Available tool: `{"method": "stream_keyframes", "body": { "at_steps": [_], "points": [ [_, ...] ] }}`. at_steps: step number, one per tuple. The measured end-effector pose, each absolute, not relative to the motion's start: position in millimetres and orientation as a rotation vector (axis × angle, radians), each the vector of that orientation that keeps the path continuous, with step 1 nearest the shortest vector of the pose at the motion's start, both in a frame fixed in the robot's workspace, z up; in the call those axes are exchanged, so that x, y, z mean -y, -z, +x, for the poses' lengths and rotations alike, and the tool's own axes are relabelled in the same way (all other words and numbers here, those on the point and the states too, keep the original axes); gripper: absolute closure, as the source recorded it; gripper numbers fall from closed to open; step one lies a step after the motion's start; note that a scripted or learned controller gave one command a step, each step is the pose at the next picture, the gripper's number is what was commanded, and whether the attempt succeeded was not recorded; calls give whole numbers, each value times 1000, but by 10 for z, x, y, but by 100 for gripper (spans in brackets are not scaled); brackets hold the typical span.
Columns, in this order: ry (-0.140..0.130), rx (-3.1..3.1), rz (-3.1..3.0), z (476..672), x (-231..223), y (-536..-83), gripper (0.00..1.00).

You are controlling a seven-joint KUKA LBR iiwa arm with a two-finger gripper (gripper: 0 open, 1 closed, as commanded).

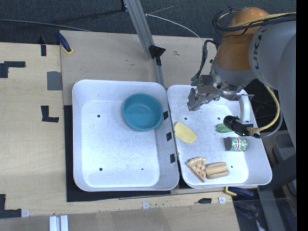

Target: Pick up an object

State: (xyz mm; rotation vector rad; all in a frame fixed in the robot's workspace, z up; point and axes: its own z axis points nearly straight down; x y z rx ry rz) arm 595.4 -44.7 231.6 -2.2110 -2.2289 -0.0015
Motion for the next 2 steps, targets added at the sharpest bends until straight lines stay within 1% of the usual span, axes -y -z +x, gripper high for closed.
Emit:
{"method": "stream_keyframes", "body": {
  "at_steps": [2],
  "points": [
    [1, 2227, -2213, 6104, -478, -2415, 100]
  ]
}}
